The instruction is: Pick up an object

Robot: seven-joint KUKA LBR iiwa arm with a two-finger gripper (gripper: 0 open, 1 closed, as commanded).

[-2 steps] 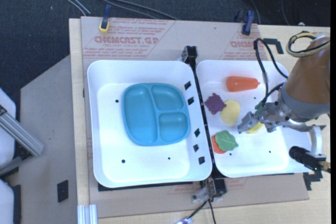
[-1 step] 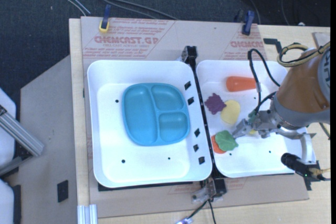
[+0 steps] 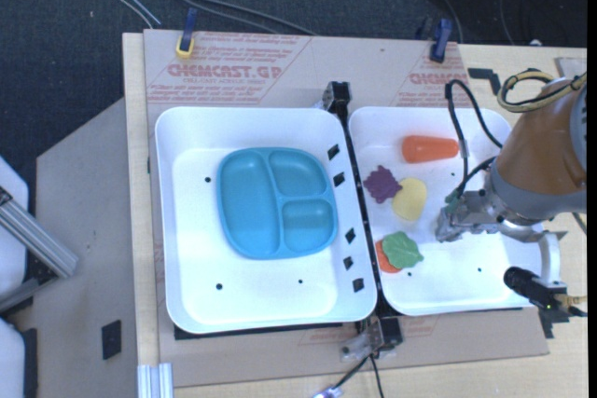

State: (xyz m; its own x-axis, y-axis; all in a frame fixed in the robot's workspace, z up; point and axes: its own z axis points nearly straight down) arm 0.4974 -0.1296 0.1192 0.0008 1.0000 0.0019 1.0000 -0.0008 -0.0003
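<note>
Take the divided teal plastic plate (image 3: 277, 201) in the left white bin (image 3: 177, 144) as your landmark. Every candidate lies to its right, across the divider, in the right white bin (image 3: 424, 298). Nearest the plate's right edge sit a small purple grape-cluster toy (image 3: 381, 184) and, below it, a green leafy toy piece (image 3: 402, 249) lying on something orange. Just beyond is a pale yellow rounded toy (image 3: 409, 199), touching the purple one or nearly so, and farthest up and right an orange carrot-shaped toy (image 3: 430, 148).

They look like hollow plastic play food: light, stiff, smooth and likely to skid on the bin floor. The carrot probably suits you best (it lies apart from the others), taken across its narrow body near the middle.

The gripper (image 3: 454, 224) hangs just right of the yellow toy; whether its jaws stand apart or together, you cannot tell from this angle.

Red print on the bench sheet above the plate reads "CHEMCAST GP".
</note>
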